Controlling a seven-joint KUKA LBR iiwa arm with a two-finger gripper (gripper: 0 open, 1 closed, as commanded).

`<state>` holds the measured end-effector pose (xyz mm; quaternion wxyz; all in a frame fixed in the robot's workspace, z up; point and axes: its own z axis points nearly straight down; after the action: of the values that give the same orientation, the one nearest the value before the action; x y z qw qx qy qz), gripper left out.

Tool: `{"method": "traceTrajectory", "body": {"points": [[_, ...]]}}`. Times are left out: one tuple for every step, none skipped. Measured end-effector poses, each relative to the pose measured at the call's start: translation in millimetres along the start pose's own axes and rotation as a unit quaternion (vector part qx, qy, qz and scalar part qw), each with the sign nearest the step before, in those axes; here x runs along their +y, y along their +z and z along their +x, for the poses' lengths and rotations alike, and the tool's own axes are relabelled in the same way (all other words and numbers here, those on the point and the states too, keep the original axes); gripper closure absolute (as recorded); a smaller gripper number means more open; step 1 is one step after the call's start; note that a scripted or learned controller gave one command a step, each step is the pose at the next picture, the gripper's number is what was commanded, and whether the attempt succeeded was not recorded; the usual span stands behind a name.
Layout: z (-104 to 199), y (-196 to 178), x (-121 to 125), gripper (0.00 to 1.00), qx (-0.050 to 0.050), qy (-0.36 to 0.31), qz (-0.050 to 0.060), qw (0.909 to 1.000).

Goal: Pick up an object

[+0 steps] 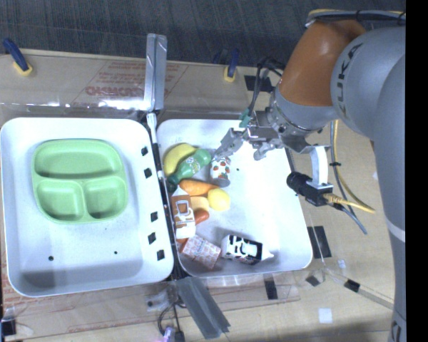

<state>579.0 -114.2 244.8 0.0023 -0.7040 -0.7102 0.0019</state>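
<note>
Dark carpet lies beyond a tan worktop [357, 212] that carries two shallow white bins side by side, with faint reddish printing on the board behind them that is too washed out to read. Blue clamps [18, 57] grip the worktop's far edge. The left bin [21, 262] holds a green divided tray [80, 179] with three compartments. The right bin [285, 241] holds a cluster of small things along its left side: a yellow banana-like toy [175, 157] with a green piece [192, 164] against it, a small white cup with red spots [220, 169], an orange carrot-shaped toy [196, 187], a yellow lemon-like ball [219, 200], an orange and white carton [182, 216], a pinkish patterned packet [201, 251], and a black and white cow-patterned carton [243, 248] lying on its side near the bin's front edge. Print on the cartons and packet is too small to read. The grey arm with its orange band [317, 55] reaches in from the right, and the end effector [244, 140] hangs over the far part of the right bin. Its fingers stand apart, with nothing between them. The spotted cup sits just in front of and slightly left of the fingertips, near but not touching; the banana toy lies further left, and the cow-patterned carton is well apart toward the front. A black cable fitting [307, 187] hangs beside the wrist over the bin's right rim.
</note>
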Motion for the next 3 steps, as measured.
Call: {"method": "traceTrajectory", "body": {"points": [[-30.2, 136.2, -10.9, 0.00, 0.000, 0.007, 0.000, 1.0000], [-22.9, 118.1, -33.1, 0.00, 0.000, -0.012, 0.000, 0.9999], [-47.0, 154.5, -6.6, 0.00, 0.000, -0.024, -0.001, 0.9997]]}}
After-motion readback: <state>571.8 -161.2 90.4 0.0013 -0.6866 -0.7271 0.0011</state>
